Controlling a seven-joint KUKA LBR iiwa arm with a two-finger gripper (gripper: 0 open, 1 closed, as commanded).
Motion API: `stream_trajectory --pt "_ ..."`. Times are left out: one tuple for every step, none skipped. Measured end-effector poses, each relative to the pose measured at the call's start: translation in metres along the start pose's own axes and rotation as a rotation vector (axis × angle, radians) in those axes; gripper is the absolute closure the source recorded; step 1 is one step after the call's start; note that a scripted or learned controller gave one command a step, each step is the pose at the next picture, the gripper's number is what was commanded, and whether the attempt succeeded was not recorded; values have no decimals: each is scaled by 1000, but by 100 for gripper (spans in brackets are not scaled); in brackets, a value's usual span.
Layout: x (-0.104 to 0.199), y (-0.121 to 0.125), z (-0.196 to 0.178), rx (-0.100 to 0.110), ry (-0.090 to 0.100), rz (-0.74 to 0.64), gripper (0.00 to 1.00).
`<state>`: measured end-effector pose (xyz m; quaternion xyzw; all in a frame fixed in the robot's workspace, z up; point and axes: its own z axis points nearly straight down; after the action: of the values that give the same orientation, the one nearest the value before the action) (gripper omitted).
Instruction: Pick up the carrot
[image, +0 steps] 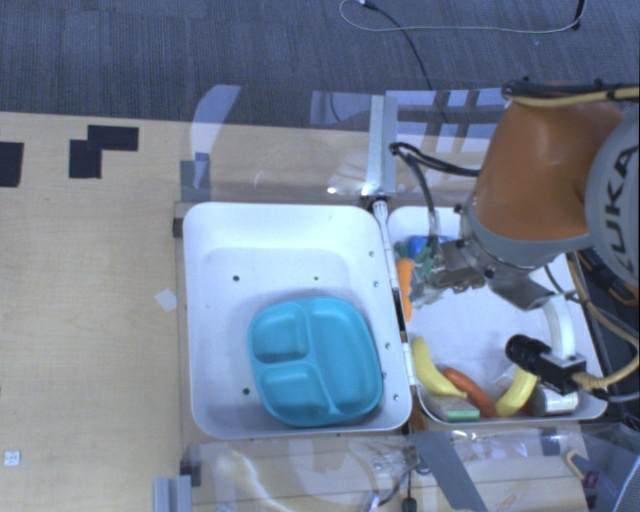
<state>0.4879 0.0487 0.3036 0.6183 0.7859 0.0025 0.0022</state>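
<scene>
Bench (90, 300) took up most of the shot, light wood colour, with a few black squares (100, 148) stuck on at the far left. Sitting on it were the two white bins side by side. The left bin (215, 260) was the roomier looking one and had a blue divided plate (315, 360) lying flat in its near half, three compartments, nothing on it as far as I could see.

Next biggest was the arm (545, 170), coming in from the right, with that fat orange band hanging over the back of the right bin (470, 330). Cables looped around it. The gripper (425, 280) was down low at the bin's left wall, pretty much on top of the carrot (404, 275). Honestly couldn't tell how far apart the fingers were or whether they had hold of anything, it was all dark clutter there.

The carrot itself was a short orange bit lying along the left wall, toward the back of that bin, touching or just beside the gripper tip. A small blue thing (414, 246) sat just behind it.

At the near end were a banana (432, 370), a second orange-red piece (470, 388) leaning beside it, another yellow bit (515, 392) and a little green block (461, 412).
</scene>
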Motion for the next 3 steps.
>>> stream_trajectory --pt "7 1 63 4 0 -77 100" --pt "-56 -7 63 1 -1 -214 100" --pt "-34 -8 24 -2 -2 -355 100"
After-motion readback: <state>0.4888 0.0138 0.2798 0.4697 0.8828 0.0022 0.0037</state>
